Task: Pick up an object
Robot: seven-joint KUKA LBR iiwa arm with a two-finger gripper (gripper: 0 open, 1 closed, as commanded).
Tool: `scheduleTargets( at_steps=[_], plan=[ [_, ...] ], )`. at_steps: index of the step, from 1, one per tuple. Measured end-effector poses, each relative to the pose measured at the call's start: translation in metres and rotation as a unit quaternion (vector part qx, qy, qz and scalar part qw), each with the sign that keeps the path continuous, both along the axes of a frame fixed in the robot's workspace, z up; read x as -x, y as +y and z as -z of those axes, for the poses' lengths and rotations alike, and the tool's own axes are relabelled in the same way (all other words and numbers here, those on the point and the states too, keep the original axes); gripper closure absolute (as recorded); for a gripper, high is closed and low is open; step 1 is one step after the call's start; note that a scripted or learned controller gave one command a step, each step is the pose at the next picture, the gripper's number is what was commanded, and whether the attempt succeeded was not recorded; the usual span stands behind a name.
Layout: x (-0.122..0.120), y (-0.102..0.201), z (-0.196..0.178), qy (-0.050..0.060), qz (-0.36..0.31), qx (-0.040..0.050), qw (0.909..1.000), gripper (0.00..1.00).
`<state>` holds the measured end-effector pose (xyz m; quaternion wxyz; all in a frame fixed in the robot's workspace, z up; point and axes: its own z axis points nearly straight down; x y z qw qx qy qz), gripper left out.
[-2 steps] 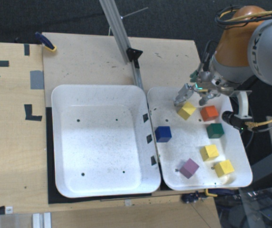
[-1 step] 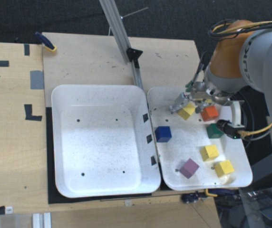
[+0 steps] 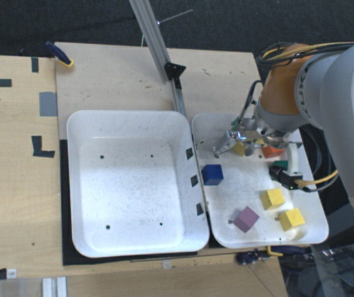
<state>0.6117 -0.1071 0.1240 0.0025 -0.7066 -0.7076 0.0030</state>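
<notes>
While the grey KUKA arm (image 3: 316,91) reaches in from the right over the right-hand bin (image 3: 223,228), its gripper (image 3: 237,140) hangs low above the bin's upper part, and whether it is parted or closed cannot be made out. A blue cube (image 3: 212,174) lies just below it on the bin floor. Nearer the front rim sit a purple cube (image 3: 246,219) and two yellow cubes (image 3: 273,198) (image 3: 291,218). The left-hand bin (image 3: 78,166) stands alongside.
</notes>
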Motion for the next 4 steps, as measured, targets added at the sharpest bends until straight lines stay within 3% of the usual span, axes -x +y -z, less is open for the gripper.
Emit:
scheduleTargets(
  at_steps=[1,2,4],
  plan=[
    [0.001,0.001,0.035,-0.001,0.000,0.0001,1.0000,0.00],
    [0.000,0.002,0.023,-0.002,-0.001,-0.0007,1.0000,1.00],
    [0.009,0.006,-0.065,-0.005,0.000,-0.0002,1.0000,1.00]
  ],
)
